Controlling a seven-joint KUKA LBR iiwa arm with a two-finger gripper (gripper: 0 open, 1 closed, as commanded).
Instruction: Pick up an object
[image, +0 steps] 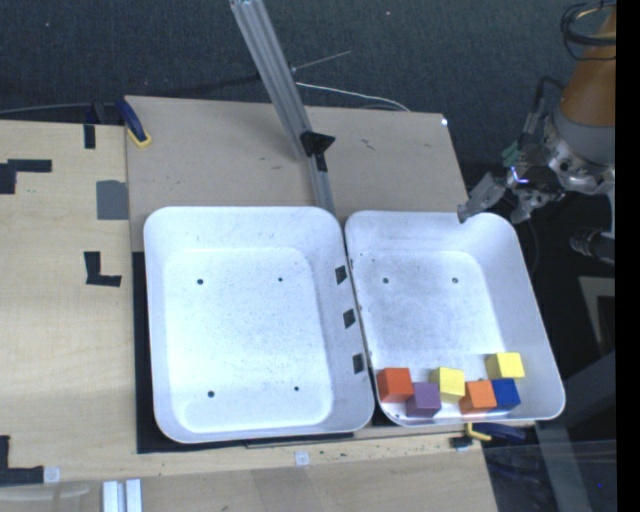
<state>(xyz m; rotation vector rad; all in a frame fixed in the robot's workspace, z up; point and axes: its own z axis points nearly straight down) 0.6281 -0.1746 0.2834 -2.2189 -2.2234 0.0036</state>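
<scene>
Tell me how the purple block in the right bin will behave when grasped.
The purple block looks rigid and flat-faced, so it probably won't roll. It seems small, likely light. It touches the orange block, so closing the gripper there may nudge that neighbour.

A: How do the bins sit?

B: Side by side on the bench, the left bin touching the right bin along their shared edge.

A: And the blocks?

B: All six blocks crowd the near edge of the right bin, some touching.

A: The arm?

B: Its gripper hangs just beyond the right bin's far right corner. A slanted pole stands behind the seam between the bins.
</scene>
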